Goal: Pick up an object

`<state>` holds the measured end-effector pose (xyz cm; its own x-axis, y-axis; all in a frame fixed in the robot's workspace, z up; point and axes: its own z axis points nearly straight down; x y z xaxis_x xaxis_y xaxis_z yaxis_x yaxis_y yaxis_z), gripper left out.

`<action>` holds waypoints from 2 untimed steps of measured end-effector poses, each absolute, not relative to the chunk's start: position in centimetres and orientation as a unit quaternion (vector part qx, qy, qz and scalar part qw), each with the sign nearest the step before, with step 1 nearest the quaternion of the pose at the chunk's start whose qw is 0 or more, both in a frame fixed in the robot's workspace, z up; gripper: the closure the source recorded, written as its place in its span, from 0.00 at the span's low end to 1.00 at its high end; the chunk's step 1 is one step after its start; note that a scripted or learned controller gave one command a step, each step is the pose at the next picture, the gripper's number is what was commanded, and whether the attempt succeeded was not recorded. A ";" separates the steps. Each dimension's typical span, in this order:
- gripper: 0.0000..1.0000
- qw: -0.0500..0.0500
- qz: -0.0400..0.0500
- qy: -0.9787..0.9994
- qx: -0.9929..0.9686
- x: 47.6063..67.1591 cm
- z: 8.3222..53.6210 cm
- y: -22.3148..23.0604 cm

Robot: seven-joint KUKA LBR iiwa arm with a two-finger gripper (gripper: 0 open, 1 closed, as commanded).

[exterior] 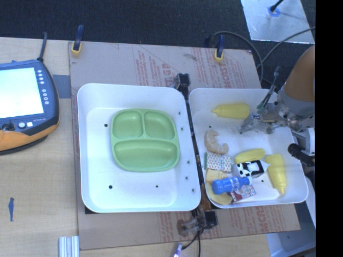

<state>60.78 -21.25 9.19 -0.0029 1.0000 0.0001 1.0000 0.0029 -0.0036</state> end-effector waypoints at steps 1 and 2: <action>0.00 0.001 0.001 -0.709 -0.706 52.9 9.1 -17.4; 0.00 0.001 0.001 -0.710 -0.705 50.9 9.8 -12.7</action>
<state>50.86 -12.71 9.80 -0.0071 1.0000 -0.0001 1.0000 0.0071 -0.0029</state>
